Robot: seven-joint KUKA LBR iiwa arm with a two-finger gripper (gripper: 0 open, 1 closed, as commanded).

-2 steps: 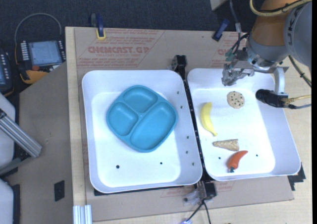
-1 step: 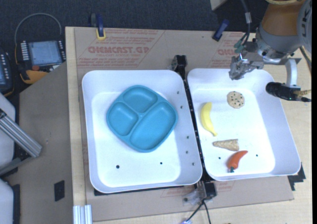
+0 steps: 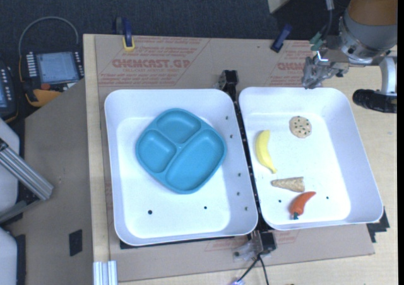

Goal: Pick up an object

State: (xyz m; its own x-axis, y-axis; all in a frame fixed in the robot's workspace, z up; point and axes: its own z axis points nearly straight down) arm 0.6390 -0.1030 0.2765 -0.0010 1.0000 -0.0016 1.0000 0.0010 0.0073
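Banana (image 3: pixel 265 151) lies loose in right bin (image 3: pixel 360 151), left side, nothing pinning it | cookie (image 3: pixel 300 127), chip (image 3: pixel 289 183), pepper (image 3: pixel 301 203) nearby | gripper (image 3: pixel 314 77) above bin's far rim, grip state indiscernible | blue plate (image 3: pixel 181 150) in left bin (image 3: pixel 120 151)

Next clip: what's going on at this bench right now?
A grey robot arm with an orange band reaches in, its gripper hovering above the far rim of the right white bin, holding nothing visible. That bin contains a yellow toy banana, a round chocolate-chip cookie, a tan wedge-shaped piece and a red chili pepper. The left white bin holds a blue divided plate.
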